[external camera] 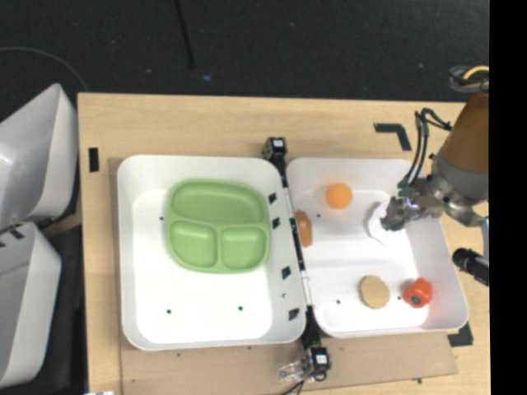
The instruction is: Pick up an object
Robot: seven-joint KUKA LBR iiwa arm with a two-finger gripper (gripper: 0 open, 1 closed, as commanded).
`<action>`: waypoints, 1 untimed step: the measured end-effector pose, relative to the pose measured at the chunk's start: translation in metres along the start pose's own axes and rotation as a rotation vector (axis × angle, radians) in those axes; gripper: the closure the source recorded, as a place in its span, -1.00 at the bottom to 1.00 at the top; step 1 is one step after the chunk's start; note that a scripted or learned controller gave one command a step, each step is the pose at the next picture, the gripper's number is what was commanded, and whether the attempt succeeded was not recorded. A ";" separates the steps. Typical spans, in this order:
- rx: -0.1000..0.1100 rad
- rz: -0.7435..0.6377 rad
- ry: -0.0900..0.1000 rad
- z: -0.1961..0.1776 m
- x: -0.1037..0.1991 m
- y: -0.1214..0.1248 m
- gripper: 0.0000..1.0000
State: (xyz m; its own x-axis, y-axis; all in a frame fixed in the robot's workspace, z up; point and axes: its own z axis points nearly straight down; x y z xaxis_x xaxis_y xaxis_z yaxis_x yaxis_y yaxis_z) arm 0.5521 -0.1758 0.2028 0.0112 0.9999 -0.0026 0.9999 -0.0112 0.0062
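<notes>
On the wooden worktop [99, 245] sit two shallow white bins side by side. One thing lies in the left bin [140, 303]: a pale green plastic plate [219, 225], smooth, with rounded corners and three compartments. The right bin [346, 245] holds five things. An orange ball [338, 195] rests toward the far side. An elongated brown-orange piece [304, 228] lies against the left wall. A flat, round tan disc [375, 291] sits near the front, just beside a small red, pepper-like object [417, 293] with a green spot. A small white object [380, 224], smooth and rounded, lies right of the ball. One claw [395, 217] hangs at that white object; whether it is spread or pressed together cannot be told.
</notes>
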 end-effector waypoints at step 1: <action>-0.001 -0.014 0.000 -0.055 0.000 0.012 1.00</action>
State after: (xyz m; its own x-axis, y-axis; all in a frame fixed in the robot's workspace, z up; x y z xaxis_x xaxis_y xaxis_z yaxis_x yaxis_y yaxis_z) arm 0.5635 -0.1760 0.2581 -0.0030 1.0000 -0.0030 1.0000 0.0031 0.0069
